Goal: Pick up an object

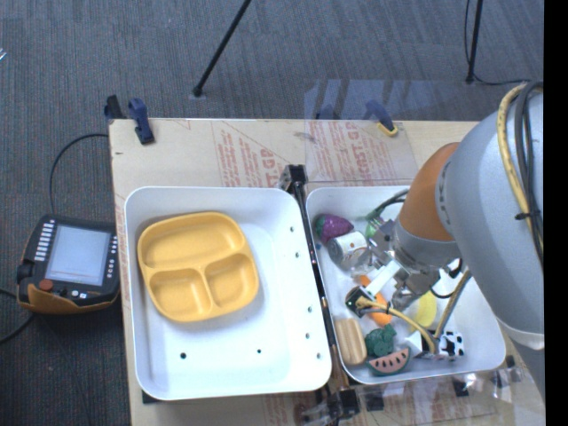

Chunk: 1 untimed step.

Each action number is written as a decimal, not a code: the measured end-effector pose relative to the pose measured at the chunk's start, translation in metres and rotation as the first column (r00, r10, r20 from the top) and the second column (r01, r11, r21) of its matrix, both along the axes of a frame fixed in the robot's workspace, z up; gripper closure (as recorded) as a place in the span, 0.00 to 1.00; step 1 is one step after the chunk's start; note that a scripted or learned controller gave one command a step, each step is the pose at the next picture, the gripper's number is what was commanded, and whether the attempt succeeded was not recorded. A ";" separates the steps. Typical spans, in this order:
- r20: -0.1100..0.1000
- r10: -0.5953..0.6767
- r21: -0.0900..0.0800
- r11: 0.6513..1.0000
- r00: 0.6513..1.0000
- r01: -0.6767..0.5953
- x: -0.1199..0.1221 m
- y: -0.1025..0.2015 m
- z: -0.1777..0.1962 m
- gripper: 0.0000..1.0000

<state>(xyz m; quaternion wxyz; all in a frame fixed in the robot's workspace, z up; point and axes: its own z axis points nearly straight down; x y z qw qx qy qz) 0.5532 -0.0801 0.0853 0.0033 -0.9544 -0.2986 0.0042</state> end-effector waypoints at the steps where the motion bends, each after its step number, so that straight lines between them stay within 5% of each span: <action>1: -0.006 0.003 0.006 1.000 1.000 -0.003 -0.001 0.001 0.009 1.00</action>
